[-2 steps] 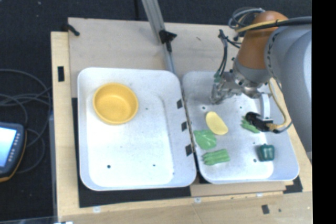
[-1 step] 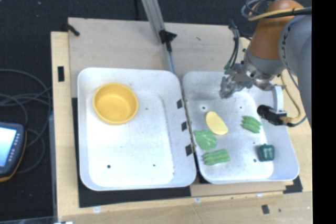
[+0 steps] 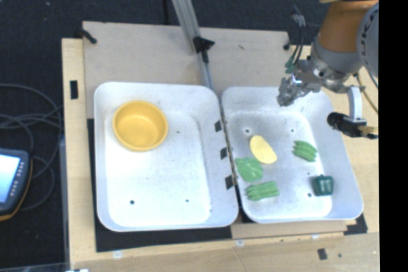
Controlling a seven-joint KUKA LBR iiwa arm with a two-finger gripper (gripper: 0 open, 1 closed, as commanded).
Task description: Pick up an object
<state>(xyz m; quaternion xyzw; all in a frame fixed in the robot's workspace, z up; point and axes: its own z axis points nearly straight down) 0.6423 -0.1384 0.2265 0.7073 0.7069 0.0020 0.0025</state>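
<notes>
Two shallow white bins are seen side by side on the table (image 3: pixel 76 137) in the camera view, the left bin (image 3: pixel 159 200) bearing a yellow bowl (image 3: pixel 140 125) near its far left corner. In the right bin (image 3: pixel 341 200) five small things are scattered: a pale yellow oval piece (image 3: pixel 262 150) near the middle, a green lump (image 3: pixel 248 169) touching it on the near side, a ridged green piece (image 3: pixel 262 190) just beside that, another ridged green piece (image 3: pixel 305 150) toward the right, and a dark green block (image 3: pixel 322 185) near the right wall. The tool (image 3: pixel 288 92) is held above the far edge of the right bin, well apart from all of them; whether it is open or closed cannot be told, and nothing is seen in it. The pieces are judged light, probably smooth plastic and somewhat slippery. The dark green block, lying apart from the others, could best be taken across its narrow sides.
</notes>
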